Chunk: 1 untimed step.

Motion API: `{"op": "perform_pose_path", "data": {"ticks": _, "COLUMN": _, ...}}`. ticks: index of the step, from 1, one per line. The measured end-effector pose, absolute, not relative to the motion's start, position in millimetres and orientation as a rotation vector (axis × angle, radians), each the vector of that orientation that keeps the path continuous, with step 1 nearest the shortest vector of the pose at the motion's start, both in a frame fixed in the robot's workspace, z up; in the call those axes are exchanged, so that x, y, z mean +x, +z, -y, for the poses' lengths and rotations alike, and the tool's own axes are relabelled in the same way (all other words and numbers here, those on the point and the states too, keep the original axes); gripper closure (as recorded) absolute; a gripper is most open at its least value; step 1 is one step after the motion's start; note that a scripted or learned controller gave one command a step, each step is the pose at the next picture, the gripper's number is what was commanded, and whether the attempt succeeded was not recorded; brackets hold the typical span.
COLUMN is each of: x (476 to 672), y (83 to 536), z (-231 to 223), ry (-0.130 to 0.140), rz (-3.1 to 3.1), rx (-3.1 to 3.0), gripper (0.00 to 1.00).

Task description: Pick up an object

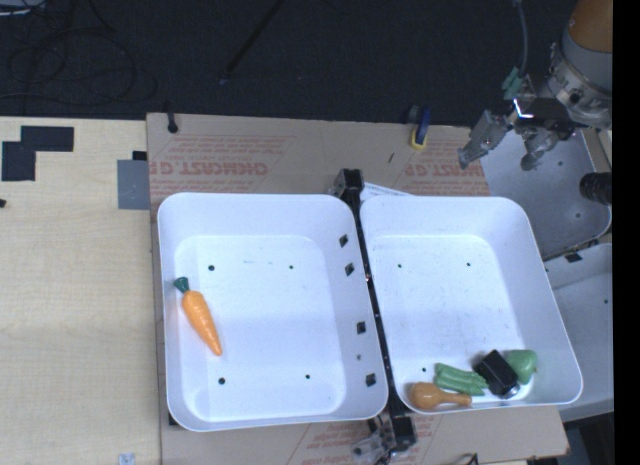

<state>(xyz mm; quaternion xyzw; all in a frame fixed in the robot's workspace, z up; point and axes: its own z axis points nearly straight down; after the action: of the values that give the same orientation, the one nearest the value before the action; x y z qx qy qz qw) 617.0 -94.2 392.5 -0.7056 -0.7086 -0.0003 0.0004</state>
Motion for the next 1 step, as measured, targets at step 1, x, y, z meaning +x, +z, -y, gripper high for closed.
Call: {"op": "perform_pose_path", "data": {"ticks": 1, "x": 618.2, "y": 399.3, "z": 96.2, "ry": 0.006, "rz": 2.226, "rx": -2.214, "gripper": 1.00}}
